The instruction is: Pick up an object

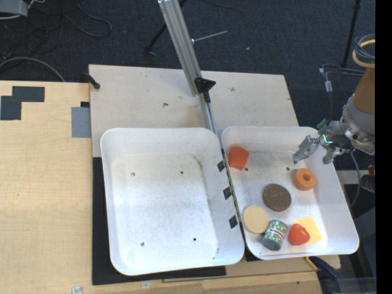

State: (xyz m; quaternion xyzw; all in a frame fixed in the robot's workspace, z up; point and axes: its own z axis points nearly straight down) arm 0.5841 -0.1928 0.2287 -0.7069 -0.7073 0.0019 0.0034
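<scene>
Here, orange ring (304, 179) just below the hand (316, 150).

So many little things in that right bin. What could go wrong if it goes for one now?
The can, tomato and yellow block touch in the near corner, so the gripper might knock a neighbour or take two. The donut lies close to the right bin's wall, which could block a finger. The brown disc and tan disc lie flat and may slip out.

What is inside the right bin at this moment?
In the right bin: orange cup, doughnut, brown disc, tan disc, small can, red piece covering part of a yellow block.
</scene>
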